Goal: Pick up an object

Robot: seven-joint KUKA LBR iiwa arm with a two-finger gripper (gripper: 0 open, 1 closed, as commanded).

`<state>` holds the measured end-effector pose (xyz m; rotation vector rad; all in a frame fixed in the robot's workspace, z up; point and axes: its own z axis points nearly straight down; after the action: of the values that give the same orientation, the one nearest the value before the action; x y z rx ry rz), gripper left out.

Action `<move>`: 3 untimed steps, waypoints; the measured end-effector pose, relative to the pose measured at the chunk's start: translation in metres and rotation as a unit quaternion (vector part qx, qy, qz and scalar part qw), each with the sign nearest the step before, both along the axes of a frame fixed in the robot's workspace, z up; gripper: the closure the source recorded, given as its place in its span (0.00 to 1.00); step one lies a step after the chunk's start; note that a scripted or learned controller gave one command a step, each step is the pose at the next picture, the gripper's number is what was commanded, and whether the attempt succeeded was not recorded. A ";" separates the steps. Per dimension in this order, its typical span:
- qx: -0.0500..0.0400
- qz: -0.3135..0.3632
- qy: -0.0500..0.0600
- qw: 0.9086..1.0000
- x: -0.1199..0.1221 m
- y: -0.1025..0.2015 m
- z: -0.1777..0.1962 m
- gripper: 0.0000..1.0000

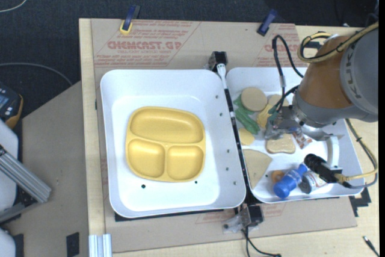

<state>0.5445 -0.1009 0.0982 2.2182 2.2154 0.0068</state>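
The hand [280, 128] hangs low over the middle of the right bin [264, 78], at the end of the grey arm with its orange band; whether the hand is spread or pressed together cannot be told from this view. No object is seen held by it. The objects available for picking all lie in this bin, close around the hand. Just beside the hand, on the side toward the view's lower edge, lies one toast-shaped tan piece [280, 145]. Near the hand on the view-left side stands one round tan disc [252, 99], with one green item [243, 115] touching it on its lower left. Further from the hand, toward the lower edge and slightly view-left, lies one pale yellow wedge [255, 165]. Beyond the toast-shaped piece lies one blue bottle [290, 183] on its side, with one small brown piece [275, 176] touching it. Well apart from the hand, view-left, the left bin [120, 90] holds one yellow tray [165, 142] with three compartments: one long, two short. That makes two bins side by side on the desk [96, 189]. Farthest from the hand, two clamps grip the far edge of the cardboard sheet [180, 39]: one yellow-tipped clamp [127, 22] and one blue clamp [266, 23].
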 end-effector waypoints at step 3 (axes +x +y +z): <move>0.000 0.001 0.001 1.000 -0.007 0.002 0.128 1.00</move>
<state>0.5376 -0.0992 0.2263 2.2168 2.2194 0.0042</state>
